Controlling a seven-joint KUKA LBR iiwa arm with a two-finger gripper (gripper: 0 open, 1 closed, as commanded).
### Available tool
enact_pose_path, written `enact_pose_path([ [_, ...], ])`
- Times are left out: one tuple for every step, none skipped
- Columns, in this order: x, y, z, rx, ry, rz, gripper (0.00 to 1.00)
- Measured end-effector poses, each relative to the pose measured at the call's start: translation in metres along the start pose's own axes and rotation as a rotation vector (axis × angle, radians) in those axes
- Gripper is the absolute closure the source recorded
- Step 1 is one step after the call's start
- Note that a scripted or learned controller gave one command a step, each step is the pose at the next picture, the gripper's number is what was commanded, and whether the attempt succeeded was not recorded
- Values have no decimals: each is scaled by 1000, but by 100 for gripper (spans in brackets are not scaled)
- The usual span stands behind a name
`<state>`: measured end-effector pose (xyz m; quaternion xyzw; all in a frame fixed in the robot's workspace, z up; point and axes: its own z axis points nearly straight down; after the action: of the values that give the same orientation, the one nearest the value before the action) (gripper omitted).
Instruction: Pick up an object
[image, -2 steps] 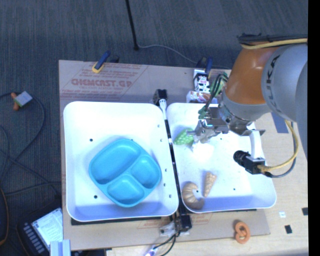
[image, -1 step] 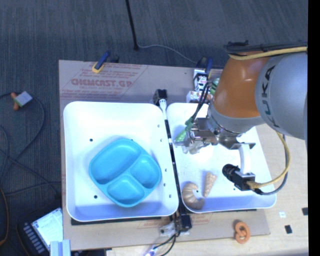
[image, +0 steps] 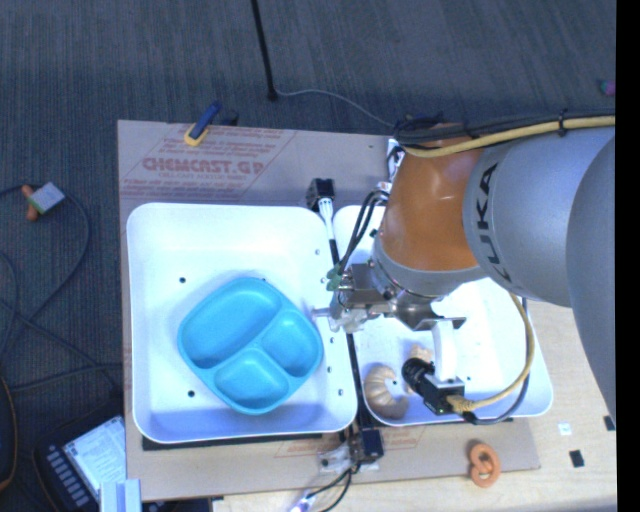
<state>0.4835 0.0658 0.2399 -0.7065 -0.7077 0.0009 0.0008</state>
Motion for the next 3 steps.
enact_pose_path([
  [-6, 0, 25, 1, -1, 2, 100],
  [-35, 26, 50, 0, -2, 3, 100],
  [-37, 45, 56, 0, 0, 1, 100],
])
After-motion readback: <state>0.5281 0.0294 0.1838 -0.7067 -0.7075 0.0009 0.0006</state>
